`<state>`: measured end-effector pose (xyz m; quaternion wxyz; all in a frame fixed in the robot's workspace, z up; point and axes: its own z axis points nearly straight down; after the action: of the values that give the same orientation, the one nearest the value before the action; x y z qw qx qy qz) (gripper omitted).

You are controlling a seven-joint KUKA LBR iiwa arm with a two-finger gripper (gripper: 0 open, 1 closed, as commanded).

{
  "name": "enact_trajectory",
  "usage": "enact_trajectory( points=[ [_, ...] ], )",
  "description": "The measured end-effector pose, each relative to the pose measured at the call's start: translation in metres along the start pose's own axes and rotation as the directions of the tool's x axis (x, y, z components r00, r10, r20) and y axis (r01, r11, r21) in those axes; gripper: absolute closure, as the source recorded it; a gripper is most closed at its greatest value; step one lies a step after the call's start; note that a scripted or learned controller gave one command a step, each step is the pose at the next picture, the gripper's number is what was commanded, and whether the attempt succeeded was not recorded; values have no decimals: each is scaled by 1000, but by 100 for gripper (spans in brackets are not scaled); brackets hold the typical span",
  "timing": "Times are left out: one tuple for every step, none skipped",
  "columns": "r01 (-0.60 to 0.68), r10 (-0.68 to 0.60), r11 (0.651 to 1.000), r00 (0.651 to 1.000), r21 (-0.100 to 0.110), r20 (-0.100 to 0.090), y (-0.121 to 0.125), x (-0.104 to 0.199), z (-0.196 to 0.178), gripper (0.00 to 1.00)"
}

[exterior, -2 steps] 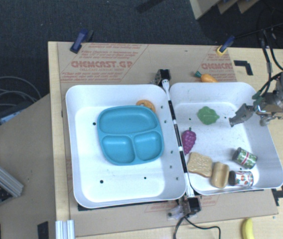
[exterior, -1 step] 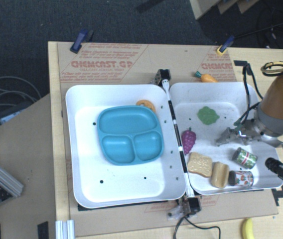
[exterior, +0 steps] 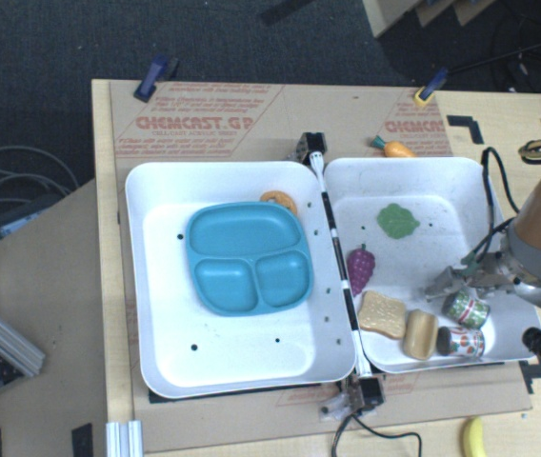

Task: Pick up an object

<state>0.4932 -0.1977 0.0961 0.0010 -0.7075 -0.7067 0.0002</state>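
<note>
1. The gripper (exterior: 463, 291) is positioned low in the right bin (exterior: 423, 174), just above a small can (exterior: 466, 308).
2. Its state cannot be told.
3. A second can (exterior: 461, 341) is seen nearby.

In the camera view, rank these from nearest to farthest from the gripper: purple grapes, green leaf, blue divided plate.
Gripper, right bin.
1. Green leaf, right bin, far side; purple grapes, by the divider: too close to call.
2. Blue divided plate, left bin.

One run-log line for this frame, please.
phase: reaching | gripper: right bin, above can | grasp: none seen | left bin: blue tray
</note>
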Motion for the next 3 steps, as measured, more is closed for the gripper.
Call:
enact_trajectory(
  points=[
    [0, 0, 1000, 1000, -2, 1, 0, 0, -10, 100],
    [3, -3, 1000, 1000, -3, 1, 54, 56, -62, 100],
    [2, -2, 1000, 1000, -2, 1, 53, 55, -61, 0]
  ],
)
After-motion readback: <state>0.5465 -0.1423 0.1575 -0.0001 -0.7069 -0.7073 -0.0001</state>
